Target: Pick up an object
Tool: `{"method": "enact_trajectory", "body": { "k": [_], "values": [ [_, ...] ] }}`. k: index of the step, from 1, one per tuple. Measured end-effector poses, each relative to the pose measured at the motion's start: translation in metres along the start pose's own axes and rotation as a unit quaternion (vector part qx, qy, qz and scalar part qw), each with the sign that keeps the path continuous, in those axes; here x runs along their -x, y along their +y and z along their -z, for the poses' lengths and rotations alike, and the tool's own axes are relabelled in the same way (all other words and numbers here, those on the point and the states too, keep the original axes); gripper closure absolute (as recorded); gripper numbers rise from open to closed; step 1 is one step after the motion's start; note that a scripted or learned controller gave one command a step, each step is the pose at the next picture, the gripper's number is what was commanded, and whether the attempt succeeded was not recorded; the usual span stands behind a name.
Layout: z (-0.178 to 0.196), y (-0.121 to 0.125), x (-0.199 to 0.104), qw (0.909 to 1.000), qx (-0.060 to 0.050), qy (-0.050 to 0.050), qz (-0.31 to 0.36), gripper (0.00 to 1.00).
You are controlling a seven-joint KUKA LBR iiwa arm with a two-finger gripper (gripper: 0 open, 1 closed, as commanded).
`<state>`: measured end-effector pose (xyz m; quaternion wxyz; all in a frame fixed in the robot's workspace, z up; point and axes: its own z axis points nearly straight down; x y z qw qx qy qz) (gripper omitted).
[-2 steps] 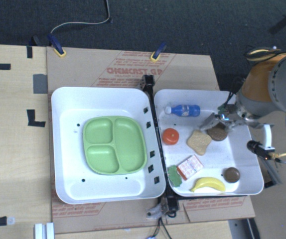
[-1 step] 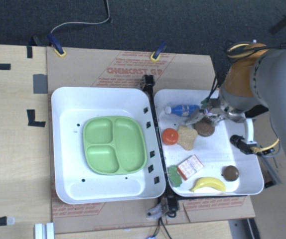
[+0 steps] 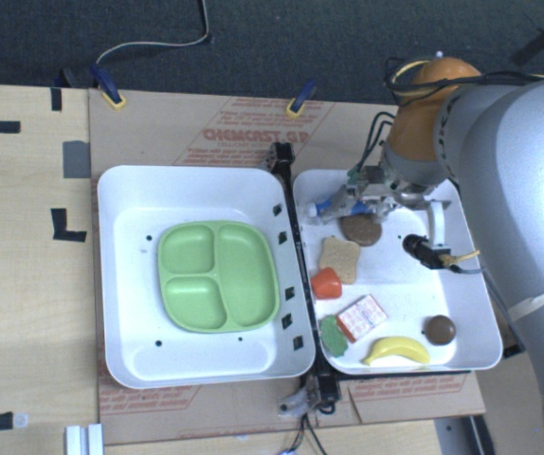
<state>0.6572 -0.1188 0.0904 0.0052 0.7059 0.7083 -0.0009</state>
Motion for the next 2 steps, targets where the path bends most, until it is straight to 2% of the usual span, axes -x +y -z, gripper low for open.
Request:
{"method": "enact_trajectory", "body": {
  "k": [1, 2],
  "values": [
    [0.0010, -0.0074, -0.0092, 1.0000, 0.004, -0.003, -0.002, 0.00],
    [0.0010, -0.0167, -0.0025, 1.0000, 0.006, 0.002, 0.000, 0.00]
  ]
}}
